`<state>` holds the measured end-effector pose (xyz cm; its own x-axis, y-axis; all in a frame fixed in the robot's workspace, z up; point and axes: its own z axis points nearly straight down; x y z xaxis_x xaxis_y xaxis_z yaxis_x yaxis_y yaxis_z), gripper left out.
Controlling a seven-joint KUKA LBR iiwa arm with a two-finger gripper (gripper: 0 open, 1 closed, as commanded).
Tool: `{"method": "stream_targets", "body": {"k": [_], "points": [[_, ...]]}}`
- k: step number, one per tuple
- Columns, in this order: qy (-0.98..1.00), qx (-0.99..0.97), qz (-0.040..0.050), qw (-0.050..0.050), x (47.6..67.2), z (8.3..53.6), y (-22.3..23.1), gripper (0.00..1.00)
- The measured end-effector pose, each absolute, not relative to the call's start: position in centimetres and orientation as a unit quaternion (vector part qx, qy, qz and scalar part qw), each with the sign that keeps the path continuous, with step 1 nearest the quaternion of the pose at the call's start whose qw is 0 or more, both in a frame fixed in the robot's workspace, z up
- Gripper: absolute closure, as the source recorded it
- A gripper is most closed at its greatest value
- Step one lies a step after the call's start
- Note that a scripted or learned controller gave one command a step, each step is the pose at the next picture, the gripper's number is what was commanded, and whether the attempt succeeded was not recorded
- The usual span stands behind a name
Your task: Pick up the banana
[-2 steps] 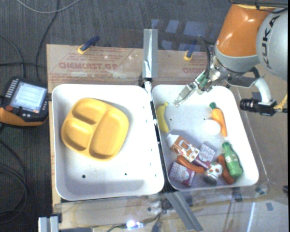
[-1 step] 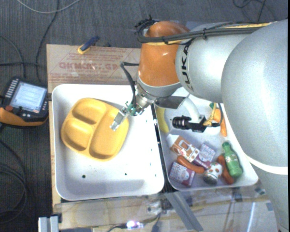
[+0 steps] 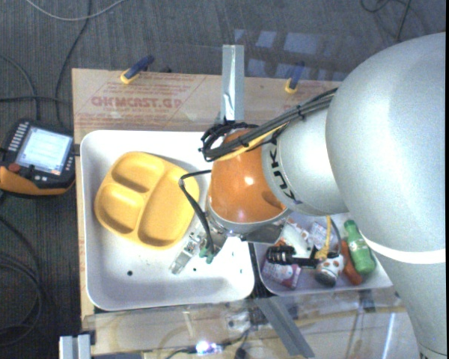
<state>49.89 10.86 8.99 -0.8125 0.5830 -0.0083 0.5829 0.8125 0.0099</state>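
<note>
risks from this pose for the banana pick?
1. The gripper sits low in the left bin, beside the yellow divided tray, while the clutter lies in the right bin. A grasp here would likely come up empty.
2. No banana is clearly identifiable; the arm covers much of the right bin.
3. The black cable loops near the tray rim and might snag it.

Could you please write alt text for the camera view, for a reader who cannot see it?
A grey arm with an orange band reaches from the right over two white bins, its gripper low in the left bin beside a yellow divided tray. The right bin holds small cluttered items, including a green bottle.
</note>
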Motion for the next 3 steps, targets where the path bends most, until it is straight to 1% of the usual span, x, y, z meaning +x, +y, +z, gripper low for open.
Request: {"method": "stream_targets", "body": {"k": [1, 2, 3], "points": [[0.942, 0.336, 0.0004, -0.002, 48.8, 13.1, 11.1, 0.0], [0.917, 0.399, -0.0008, -0.002, 50.2, 13.3, 15.9, 0.0], [0.913, 0.409, -0.0007, 0.0, 53.3, 12.6, 10.4, 0.0]]}}
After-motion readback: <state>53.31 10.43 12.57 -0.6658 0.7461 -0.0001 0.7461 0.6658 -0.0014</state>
